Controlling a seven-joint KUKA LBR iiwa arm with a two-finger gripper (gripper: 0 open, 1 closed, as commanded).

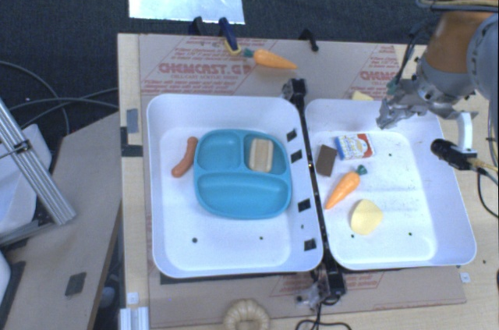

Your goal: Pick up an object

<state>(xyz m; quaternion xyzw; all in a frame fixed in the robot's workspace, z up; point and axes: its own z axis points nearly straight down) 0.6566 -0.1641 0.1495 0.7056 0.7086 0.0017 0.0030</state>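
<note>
Two shallow white plastic bins sit side by side on the counter (195, 59), a flat board printed with red lettering.

The left bin (168, 243) holds a glossy blue plate (226, 184) with three compartments and rounded corners. A tan, rectangular bread slice (260, 155) lies in the plate's upper right compartment. A curved orange sausage (185, 157) lies on the bin floor just beside the plate's left edge, apart from it.

The right bin (448, 231) holds four things near its left wall. A small flat packet (353, 146), white with red and blue print, lies toward the bin's upper left. A dark brown block (327, 160) lies just left of it. Below them a tapered orange carrot (344, 188) with a green tip lies at a slant, and a smooth pale yellow lump (366, 217), rounded at one end, rests just under it.

The grey metal pincer (387, 120) hangs over the right bin's upper edge, above and right of the packet, with nothing between its fingers; whether they are apart or together I cannot tell.

A second carrot (271, 59) lies on the counter's back edge, beyond the bins. A pale braided ring (248, 315) sits at the front edge.
</note>
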